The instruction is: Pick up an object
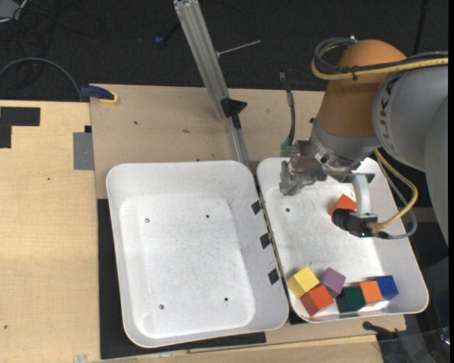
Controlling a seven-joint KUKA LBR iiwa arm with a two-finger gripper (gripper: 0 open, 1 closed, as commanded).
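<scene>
Hovering gripper over right bin, blocks clustered at lower edge

Task objects: six small blocks sit bunched along the bottom of the right bin (408,274), lower right of frame. Yellow block (304,280) at the left end, touching the red block (316,299) just below it. Purple block (334,280) just right of yellow. Dark green block (351,299) next, then orange block (372,290), then blue block (387,286) at the far right, all in a loose row, touching or nearly so. Another orange block (346,203) lies apart from them, mid-right of the bin, partly hidden by the arm's hardware.

Gripper (290,186) hangs at the upper left of the right bin, near its top rim, well apart from the block cluster. Nothing seen between its fingers; whether they are apart or together cannot be told from this angle.

Arm (363,89) enters from the right, orange band above the wrist, cables looping around it.

Left bin (129,180) fills centre-left of frame, just beside the right bin. Aluminium rail (204,51) slants from top centre down toward the gap between bins. Wooden bench (38,225) under everything.
</scene>
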